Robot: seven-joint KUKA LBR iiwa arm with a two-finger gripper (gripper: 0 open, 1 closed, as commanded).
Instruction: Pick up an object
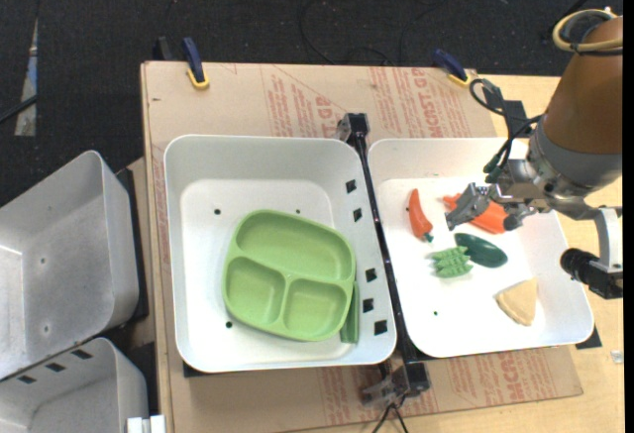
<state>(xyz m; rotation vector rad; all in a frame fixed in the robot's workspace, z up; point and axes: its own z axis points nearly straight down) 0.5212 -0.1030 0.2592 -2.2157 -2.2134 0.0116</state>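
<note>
My gripper [487, 207] hangs low over the right bin [555, 330], right above an orange toy piece [488, 218] that peeks out from under it. I cannot tell whether the piece is gripped or just lying on the bin floor. A red-orange pepper-like piece [419, 212] lies to the gripper's left. Just below the gripper sit a dark green oval piece [482, 250] and a light green ridged piece [451, 263]. A tan wedge [519, 302] rests near the bin's front right corner.
The left bin [188, 223] holds a light green divided plate [289, 274]. A black clip rail [369, 223] runs between the two bins. Two more white bins [59, 253] stand off the bench at the left. The arm's body [589, 114] overhangs the right bin's far right side.
</note>
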